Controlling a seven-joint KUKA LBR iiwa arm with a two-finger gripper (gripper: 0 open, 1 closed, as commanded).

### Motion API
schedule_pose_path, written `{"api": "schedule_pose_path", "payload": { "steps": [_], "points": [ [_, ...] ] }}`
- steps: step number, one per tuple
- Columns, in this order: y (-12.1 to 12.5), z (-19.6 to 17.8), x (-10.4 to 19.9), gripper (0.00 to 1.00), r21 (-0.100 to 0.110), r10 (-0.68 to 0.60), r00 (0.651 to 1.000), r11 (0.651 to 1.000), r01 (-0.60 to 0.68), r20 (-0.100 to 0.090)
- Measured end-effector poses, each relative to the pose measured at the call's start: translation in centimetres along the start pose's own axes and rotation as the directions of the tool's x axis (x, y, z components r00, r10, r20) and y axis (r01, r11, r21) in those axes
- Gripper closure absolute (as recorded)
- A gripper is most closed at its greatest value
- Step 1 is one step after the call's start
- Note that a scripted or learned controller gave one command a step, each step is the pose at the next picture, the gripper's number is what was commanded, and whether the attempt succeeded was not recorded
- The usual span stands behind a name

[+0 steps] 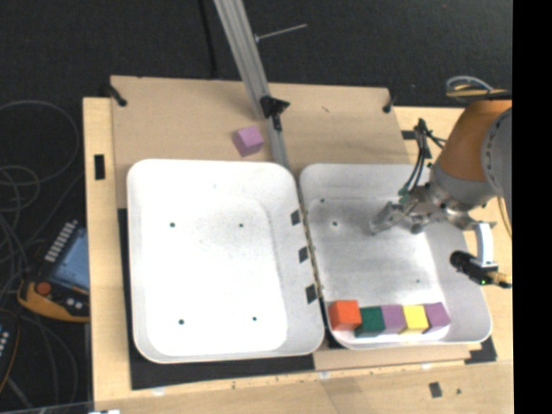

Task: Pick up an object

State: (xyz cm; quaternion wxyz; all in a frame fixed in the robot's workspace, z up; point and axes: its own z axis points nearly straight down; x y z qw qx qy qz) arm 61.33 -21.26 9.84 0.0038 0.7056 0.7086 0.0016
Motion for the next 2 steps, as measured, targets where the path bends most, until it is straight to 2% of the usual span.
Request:
{"api": "schedule_pose_path", "payload": {
  "steps": [1,2],
  "points": [
    [-7.0,0.0,1.1,0.0,0.007,0.006,1.0,1.0,-0.006,-0.001],
    [-10.5,-12.4,11.4,0.0,-0.001,-0.004,1.0,1.0,0.004,-0.004]
  ]
}}
